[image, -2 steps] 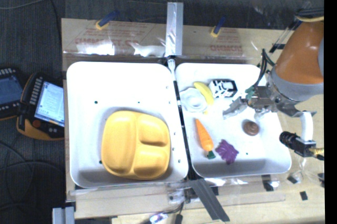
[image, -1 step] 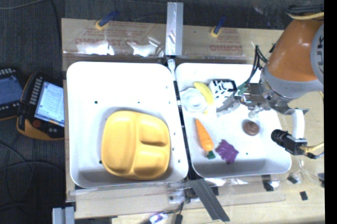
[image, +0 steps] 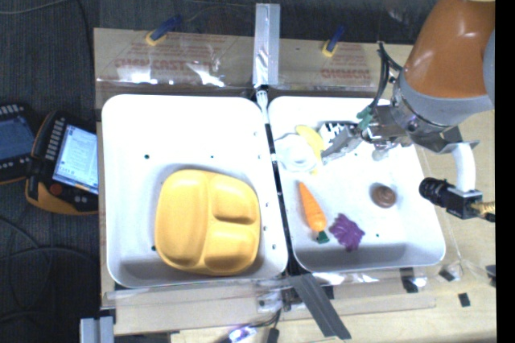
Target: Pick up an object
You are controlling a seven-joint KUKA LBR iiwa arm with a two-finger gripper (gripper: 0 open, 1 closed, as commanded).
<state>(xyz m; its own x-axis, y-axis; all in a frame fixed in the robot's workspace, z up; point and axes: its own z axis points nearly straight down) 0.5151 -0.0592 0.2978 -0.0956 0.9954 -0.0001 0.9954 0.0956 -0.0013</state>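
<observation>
My gripper (image: pixel 328 142) hangs over the right bin (image: pixel 402 249), fingers spread and holding nothing, beside one yellow-and-white piece (image: pixel 302 146), with one carrot (image: pixel 312 210), one purple bunch (image: pixel 347 231), one brown ball (image: pixel 384 194), and one yellow tray (image: pixel 208 221) left.

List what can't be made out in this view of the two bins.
- Gripper: whether its fingers are open or shut; they blur against the white bin.
- Yellow and white items beside the fingertips: too small and pale to identify.
- Brown round object: too small to name.
- Arm: upper part cut off by the frame edge.
</observation>
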